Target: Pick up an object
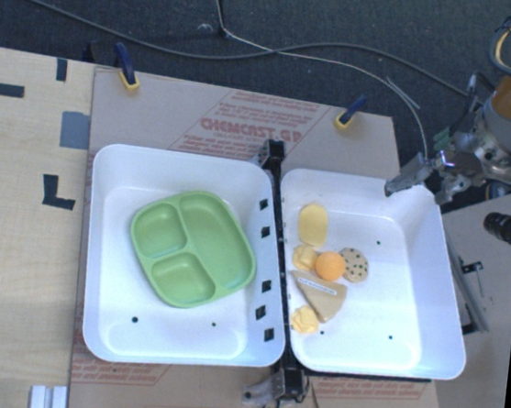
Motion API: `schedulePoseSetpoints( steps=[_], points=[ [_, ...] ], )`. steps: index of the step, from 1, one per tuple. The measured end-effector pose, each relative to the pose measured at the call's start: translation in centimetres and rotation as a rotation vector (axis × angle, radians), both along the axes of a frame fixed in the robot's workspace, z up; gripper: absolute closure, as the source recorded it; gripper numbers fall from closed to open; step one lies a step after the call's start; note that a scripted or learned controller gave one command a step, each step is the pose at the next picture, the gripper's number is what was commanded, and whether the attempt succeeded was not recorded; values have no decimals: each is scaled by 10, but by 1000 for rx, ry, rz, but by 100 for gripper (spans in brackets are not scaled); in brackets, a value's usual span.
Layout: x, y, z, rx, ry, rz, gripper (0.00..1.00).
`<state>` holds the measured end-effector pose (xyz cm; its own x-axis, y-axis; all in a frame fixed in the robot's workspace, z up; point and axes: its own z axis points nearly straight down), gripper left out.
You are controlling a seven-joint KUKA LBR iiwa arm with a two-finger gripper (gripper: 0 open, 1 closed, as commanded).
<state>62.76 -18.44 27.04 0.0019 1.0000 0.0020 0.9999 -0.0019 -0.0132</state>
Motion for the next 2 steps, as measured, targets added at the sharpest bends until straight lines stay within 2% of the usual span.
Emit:
schedulePoseSetpoints(
  steps=[1, 2],
  points=[
    [2, 1, 7, -2, -12, 3, 0],
    [1, 0, -36, -3, -8, 3, 0]
  ],
)
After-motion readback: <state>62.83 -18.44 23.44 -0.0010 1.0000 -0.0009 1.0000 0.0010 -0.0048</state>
